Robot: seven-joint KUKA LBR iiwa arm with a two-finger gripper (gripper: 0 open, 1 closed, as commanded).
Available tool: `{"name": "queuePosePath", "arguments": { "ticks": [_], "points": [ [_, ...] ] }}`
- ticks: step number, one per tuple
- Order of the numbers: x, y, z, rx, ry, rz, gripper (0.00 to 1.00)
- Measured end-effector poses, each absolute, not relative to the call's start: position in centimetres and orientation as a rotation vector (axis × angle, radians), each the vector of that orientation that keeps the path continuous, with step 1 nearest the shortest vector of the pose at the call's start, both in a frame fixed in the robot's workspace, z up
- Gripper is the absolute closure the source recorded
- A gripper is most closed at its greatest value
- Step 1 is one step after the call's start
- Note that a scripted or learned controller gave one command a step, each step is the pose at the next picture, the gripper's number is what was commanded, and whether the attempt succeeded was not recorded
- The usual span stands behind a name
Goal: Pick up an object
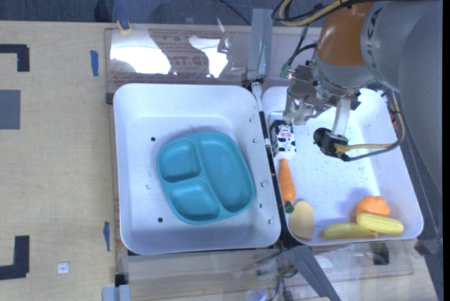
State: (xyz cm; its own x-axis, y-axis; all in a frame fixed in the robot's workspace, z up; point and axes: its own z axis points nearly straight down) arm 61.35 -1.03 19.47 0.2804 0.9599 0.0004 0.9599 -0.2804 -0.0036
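- 2 shallow white bins sit side by side on the surface [49, 173] in the camera view: the left bin [133, 117] and the right bin [394, 173].
- 1 teal divided plate [204, 176] with 3 compartments lies flat in the middle of the left bin, turned at a slant to the bin walls.
- 1 orange carrot [286, 180] lies along the left wall of the right bin, its length running up and down the view.
- 1 pale, pear-like piece [302, 219] rests just below the carrot, near the front left corner of the right bin.
- 1 long yellow piece [349, 230] lies near the front wall of the right bin; a second yellow piece like a corn cob [380, 223] lies just beside it to the right, and a round orange fruit [372, 206] touches the cob from above.
- 1 grey arm [401, 18] with an orange band reaches in from the right, over the back of the right bin.
- The tool [284, 137] hangs near the back left corner of the right bin, above the carrot's top end; whether it is wide or narrow I cannot tell, and nothing can be made out in its grip.
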Motion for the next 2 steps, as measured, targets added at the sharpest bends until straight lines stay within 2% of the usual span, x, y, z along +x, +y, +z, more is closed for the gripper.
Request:
{"name": "queuePosePath", "arguments": {
  "ticks": [1,2],
  "points": [
    [64.3,0.4,24.8,-2.676,-1.65,-0.004,1.0],
    [65.6,0.1,24.9,-2.462,-1.957,-0.002,1.0]
  ]
}}
